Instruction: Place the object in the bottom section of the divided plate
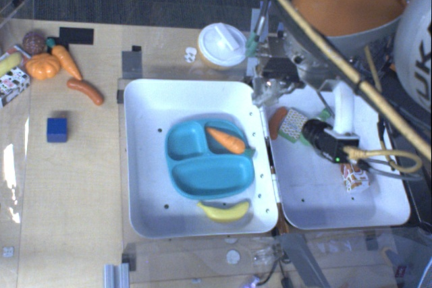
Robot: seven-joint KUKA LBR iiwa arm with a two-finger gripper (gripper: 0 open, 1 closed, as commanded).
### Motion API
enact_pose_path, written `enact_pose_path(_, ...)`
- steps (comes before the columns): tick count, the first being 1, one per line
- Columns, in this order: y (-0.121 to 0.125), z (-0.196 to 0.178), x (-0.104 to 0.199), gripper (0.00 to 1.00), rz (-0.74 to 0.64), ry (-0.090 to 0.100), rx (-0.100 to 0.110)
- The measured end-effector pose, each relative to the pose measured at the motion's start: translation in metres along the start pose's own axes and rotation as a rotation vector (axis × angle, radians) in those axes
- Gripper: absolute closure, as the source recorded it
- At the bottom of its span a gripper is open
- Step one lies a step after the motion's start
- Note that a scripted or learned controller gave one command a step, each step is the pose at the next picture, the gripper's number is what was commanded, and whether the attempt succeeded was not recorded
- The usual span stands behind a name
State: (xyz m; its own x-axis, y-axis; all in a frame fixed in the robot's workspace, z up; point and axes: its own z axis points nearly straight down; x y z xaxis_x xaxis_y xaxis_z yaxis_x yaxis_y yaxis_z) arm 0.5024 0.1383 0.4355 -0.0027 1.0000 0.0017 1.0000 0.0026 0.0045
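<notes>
A blue divided plate (202, 175) lies in the left white bin (145, 145). An orange toy carrot (225, 140) rests in the plate's upper right section. The wide bottom section (212, 175) holds nothing. A yellow banana (225, 211) lies on the bin floor just below the plate's lower rim. My gripper (271, 92) hangs over the ridge between the two bins, near their far edge, just above a red-brown piece (277, 122) in the right bin. I see nothing held in it.
The right bin (337, 212) also holds a green and white patterned item (292, 125) and a small printed carton (356, 177). A white round lid (223, 44) sits behind the bins. Toy foods (61, 64) and a blue cube (57, 129) lie on the bench at left.
</notes>
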Motion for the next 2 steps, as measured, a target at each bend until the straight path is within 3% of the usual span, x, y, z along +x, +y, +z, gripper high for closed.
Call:
enact_pose_path(1, -0.012, 0.139, -0.028, 1.0, 0.012, -0.002, 0.005)
enact_pose_path(2, -0.017, 0.227, -0.02, 1.0, -0.234, -0.001, 0.006)
